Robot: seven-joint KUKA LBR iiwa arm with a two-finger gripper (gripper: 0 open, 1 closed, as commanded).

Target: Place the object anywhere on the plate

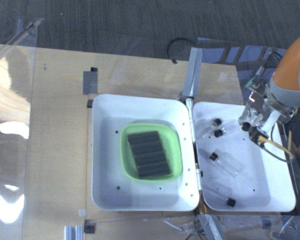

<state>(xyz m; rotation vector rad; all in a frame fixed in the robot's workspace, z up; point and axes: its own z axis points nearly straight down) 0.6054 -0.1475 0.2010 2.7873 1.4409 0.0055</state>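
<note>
Green plate [174, 162] sits in the left bin [103, 189], with a dark ribbed block [148, 154] lying on it, long axis tilted toward 11 o'clock. Gripper [249, 120] hovers at about 1 o'clock of the right bin [280, 198] (orange band above it); finger state: cannot tell, too blurred. Clear, glassy objects [227, 164] and small black caps [213, 156] lie scattered in that bin, possibly vials.

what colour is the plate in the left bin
Light green, seen in the camera view: the plate has a dark ridged block on it.
</note>
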